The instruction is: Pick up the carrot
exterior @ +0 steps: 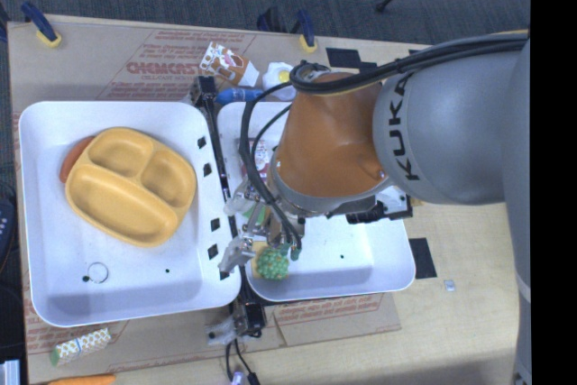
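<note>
The claw is seen at 7 o'clock in the right bin, by a green ball; whether it is spread or pressed together cannot be told. An orange thing, maybe the carrot, is tucked under the yellow plate at 9 o'clock

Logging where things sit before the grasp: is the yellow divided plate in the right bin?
No, the yellow plate lies in the left bin, while the arm hangs over the right bin.
</note>
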Robot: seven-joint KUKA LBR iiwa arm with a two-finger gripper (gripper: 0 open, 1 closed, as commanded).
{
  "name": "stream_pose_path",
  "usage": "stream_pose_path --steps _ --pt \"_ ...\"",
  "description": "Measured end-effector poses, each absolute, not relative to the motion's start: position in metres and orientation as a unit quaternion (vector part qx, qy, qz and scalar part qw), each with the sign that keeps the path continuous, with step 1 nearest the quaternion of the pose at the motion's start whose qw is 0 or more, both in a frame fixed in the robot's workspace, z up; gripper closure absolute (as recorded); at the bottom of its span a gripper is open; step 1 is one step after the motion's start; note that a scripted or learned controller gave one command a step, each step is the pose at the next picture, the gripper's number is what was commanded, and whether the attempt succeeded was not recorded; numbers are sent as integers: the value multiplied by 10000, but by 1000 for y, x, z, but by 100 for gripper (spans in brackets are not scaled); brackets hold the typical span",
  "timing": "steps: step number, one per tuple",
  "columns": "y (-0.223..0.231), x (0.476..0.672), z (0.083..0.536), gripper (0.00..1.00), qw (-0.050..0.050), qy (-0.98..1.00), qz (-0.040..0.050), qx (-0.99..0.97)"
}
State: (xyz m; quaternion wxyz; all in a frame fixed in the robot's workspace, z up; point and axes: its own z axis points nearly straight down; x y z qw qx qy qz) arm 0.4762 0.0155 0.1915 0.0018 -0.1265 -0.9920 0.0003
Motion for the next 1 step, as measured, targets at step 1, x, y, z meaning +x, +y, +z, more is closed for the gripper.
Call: stream_pose_path --steps 1 --pt "-3 588 192 0 -11 -10000 3 41"
